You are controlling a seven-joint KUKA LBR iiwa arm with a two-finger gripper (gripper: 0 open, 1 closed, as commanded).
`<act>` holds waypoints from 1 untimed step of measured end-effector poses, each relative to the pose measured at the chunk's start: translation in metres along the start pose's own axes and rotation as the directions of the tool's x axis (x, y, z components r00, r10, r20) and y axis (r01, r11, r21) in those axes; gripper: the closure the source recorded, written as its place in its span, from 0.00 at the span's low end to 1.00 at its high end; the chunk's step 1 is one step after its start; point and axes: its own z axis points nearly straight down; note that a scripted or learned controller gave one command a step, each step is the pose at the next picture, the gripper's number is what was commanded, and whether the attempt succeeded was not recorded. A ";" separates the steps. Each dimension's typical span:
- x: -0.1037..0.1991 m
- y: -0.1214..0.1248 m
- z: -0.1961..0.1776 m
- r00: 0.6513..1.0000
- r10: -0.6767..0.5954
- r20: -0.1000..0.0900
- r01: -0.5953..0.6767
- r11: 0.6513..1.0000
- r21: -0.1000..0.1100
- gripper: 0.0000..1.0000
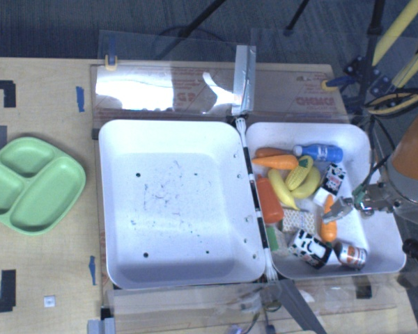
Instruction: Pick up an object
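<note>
Arm reaching into the right bin [383,252] from the right, claw [340,209] low among the crowded objects.

The claw sits near the middle of the heap. Whether it is released or clenched I cannot tell, since the tips blur into the clutter beneath them. Just below it lies a small orange piece [329,230], probably the nearest candidate to lift. Further below and slightly right rests a tin can [352,257] on its side, and below-left is a black-and-white block [308,247]. To the claw's left lie the bananas [297,181] and an orange block [269,199], and above it the blue bottle [319,152] and a carrot [276,161]. Everything is piled together, so a clean grasp looks hard. The left bin [118,186] and the green tray [32,184] lie far left.
</note>
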 end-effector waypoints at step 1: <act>-0.028 -0.006 -0.093 0.947 0.322 0.001 -0.322 0.947 -0.002 0.00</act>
